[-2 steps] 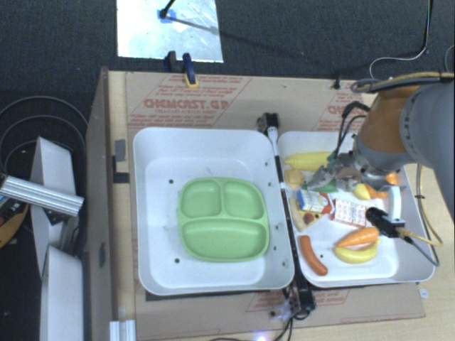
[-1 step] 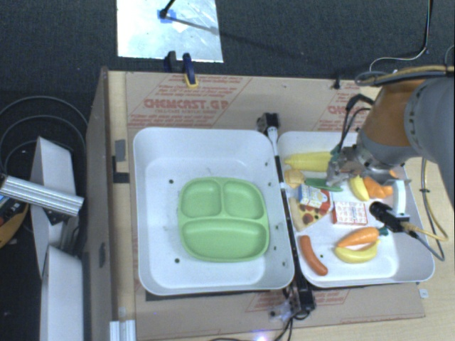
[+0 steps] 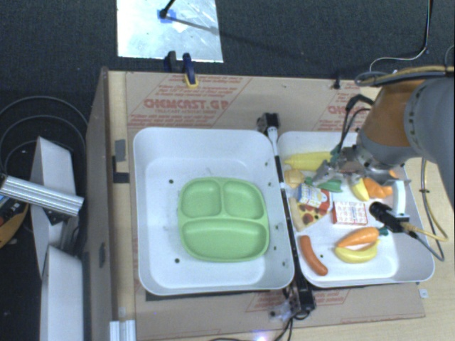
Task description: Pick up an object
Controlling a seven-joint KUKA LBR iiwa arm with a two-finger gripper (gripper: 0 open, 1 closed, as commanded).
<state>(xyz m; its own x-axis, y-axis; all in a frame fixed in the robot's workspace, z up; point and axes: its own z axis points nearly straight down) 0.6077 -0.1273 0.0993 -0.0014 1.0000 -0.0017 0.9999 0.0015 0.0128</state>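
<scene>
We see the gripper (image 3: 333, 170) low in the right bin (image 3: 412, 261), over the heap of toy food. We cannot tell how its fingers stand. Just beside it lie a yellow corn cob (image 3: 307, 160) and a small picture box (image 3: 311, 199). Near the heap are a red and white card (image 3: 349, 212), a carrot (image 3: 357, 236), a banana (image 3: 355, 253) and a sausage (image 3: 313, 255). The left bin (image 3: 153, 190) holds a green tray (image 3: 223, 219).

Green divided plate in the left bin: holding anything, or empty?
Empty. All three compartments of the green plate show bare green; the toy food lies in the right bin.
</scene>
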